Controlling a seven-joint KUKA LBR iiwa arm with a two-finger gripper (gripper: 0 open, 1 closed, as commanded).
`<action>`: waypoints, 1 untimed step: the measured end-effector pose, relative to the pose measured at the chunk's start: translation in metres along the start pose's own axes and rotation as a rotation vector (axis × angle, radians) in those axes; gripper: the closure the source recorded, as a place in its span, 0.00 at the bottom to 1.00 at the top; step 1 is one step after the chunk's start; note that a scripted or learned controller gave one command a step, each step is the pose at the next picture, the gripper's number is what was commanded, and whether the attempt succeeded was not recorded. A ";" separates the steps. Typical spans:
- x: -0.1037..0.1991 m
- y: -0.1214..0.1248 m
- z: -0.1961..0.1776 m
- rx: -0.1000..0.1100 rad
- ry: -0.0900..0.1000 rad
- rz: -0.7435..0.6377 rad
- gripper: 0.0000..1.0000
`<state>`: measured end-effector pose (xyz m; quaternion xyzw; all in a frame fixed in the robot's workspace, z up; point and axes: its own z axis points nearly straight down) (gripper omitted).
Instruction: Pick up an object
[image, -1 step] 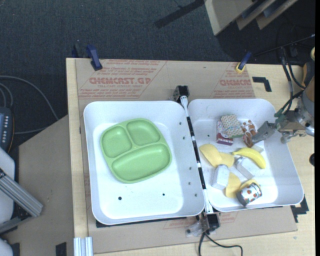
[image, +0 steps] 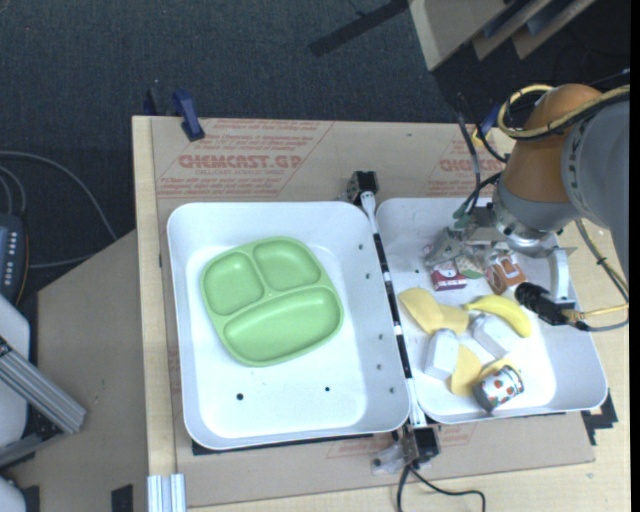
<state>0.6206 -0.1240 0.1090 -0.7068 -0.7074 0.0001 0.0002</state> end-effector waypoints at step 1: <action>0.026 -0.029 0.017 -0.019 -0.010 0.002 0.00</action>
